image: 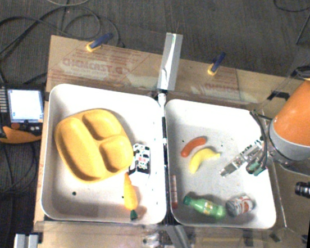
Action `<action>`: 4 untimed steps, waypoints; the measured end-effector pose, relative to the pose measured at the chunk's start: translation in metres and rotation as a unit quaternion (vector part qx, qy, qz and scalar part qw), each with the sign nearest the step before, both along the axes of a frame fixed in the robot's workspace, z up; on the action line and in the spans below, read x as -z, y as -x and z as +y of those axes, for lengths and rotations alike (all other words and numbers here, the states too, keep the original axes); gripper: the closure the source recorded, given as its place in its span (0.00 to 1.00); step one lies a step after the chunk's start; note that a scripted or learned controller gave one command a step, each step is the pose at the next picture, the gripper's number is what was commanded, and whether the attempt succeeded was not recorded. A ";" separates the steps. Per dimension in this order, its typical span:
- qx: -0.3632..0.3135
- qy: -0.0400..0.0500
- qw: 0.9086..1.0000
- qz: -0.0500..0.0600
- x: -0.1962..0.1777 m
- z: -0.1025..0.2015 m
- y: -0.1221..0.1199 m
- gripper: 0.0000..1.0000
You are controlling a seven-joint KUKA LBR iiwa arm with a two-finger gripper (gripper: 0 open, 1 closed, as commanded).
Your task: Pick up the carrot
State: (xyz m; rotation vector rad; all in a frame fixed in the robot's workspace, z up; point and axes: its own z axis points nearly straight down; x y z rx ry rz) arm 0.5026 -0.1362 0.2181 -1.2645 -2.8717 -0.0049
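The carrot (130, 194) is orange with a green stem end. It lies in the left bin (76, 209) near the front wall, just in front of the yellow divided plate (93, 142). My gripper (232, 167) hangs over the right bin (229, 122), right of the banana (201, 158), far from the carrot. It holds nothing that I can see.
A small black-and-white spotted item (141, 158) lies between the plate and the carrot. The right bin holds a red sausage (193, 146), a green bottle (205, 206) and a crushed can (240, 204). A divider wall (164, 161) separates the bins.
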 end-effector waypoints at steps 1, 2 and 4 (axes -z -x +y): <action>0.033 0.002 0.999 0.001 0.074 0.006 0.019 1.00; -0.032 0.002 0.999 -0.003 0.124 0.004 0.017 1.00; 0.115 0.002 0.993 0.002 0.037 0.154 0.019 1.00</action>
